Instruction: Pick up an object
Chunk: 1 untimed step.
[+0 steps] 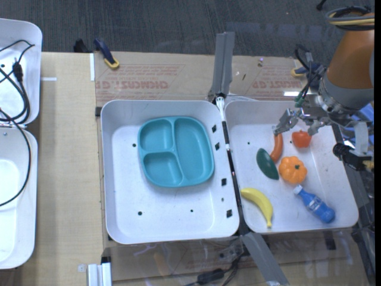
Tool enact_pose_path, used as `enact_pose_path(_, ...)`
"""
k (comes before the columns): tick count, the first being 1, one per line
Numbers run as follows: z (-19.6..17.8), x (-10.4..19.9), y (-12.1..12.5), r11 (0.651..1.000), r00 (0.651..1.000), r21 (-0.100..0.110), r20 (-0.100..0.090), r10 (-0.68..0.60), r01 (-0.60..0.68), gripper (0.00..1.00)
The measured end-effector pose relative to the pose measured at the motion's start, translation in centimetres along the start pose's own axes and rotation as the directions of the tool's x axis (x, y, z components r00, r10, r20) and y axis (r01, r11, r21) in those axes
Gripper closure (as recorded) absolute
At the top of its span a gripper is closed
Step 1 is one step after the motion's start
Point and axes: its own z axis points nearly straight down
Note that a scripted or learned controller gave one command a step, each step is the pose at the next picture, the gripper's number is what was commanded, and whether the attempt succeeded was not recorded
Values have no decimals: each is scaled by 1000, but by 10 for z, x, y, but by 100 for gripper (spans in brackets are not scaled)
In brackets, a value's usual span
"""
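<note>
The gripper (296, 123) is seen spread open and empty above the right bin (351, 210) – a tomato (301, 139) lies just beneath, beside a carrot (277, 147) – so a centred descent over one item is advised

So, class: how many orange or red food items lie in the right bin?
3. A carrot by the green vegetable, a small tomato near the gripper, and a pumpkin mid-bin. The arm may hide others.
</note>
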Motion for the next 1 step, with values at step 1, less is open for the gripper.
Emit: enact_pose_path(1,117,-11,22,1000,1000,-2,0,3,-3,0)
